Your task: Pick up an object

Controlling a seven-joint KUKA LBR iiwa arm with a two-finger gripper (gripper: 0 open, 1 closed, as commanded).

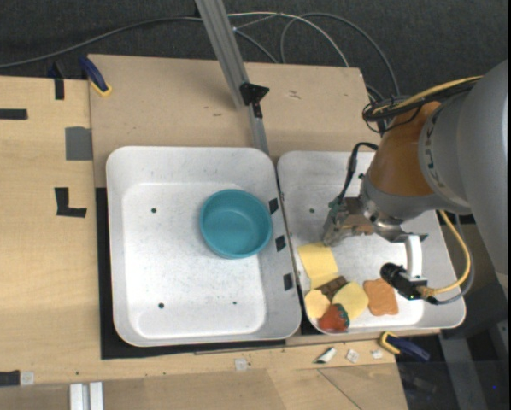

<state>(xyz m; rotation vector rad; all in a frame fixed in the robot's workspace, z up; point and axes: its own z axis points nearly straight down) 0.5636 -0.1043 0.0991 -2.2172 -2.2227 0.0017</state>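
The end effector [337, 229] hangs low over the right bin [311, 173], just above a pale yellow block [318, 263]. From here I cannot tell how it is set, nor whether it touches the block. In front of the block lie a dark brown piece [331, 288], a yellow-green lump [352, 298], a red item [332, 319] and an orange piece [380, 297], crowded together. A teal bowl [234, 222] sits upright in the left bin [153, 314].
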